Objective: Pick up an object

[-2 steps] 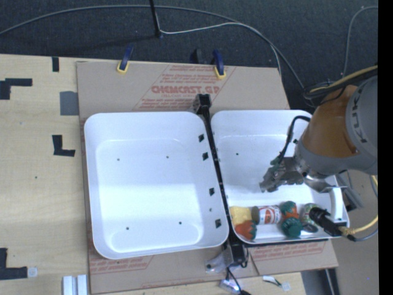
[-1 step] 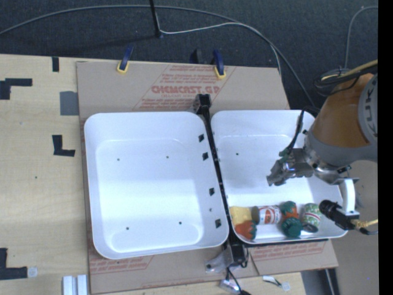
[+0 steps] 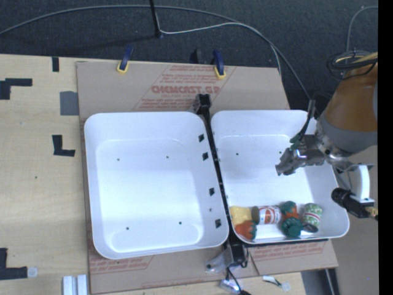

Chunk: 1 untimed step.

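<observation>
Cardboard-topped bench (image 3: 178,88), seen from above. Found gripper (image 3: 287,165) poised over right white bin (image 3: 258,134), opening impossible to judge, nothing seen held. Probably needed to descend squarely onto small can (image 3: 268,215) among toys (image 3: 293,226) crowded at near wall.

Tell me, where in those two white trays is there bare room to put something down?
The left bin shows bare white floor from wall to wall. In the right bin, the floor is bare between the black divider and the gripper. It is crowded along the near wall, where the small can and toys lie bunched together.
</observation>
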Tool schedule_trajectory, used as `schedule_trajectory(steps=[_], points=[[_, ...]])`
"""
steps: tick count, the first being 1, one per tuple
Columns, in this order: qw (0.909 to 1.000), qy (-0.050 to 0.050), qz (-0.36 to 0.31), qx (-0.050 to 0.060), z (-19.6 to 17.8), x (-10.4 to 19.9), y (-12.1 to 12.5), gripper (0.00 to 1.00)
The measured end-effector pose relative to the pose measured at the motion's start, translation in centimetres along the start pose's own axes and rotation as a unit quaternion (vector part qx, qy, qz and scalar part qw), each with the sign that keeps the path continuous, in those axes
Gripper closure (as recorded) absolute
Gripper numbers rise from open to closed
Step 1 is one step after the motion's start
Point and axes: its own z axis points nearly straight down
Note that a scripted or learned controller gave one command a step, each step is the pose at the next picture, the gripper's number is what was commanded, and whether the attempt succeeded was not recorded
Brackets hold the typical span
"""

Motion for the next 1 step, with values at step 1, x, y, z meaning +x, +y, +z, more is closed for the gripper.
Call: schedule_trajectory(steps=[1], points=[[1.0, 0.001, -0.002, 0.002, 0.29, 4.68, -0.06, 1.0]])
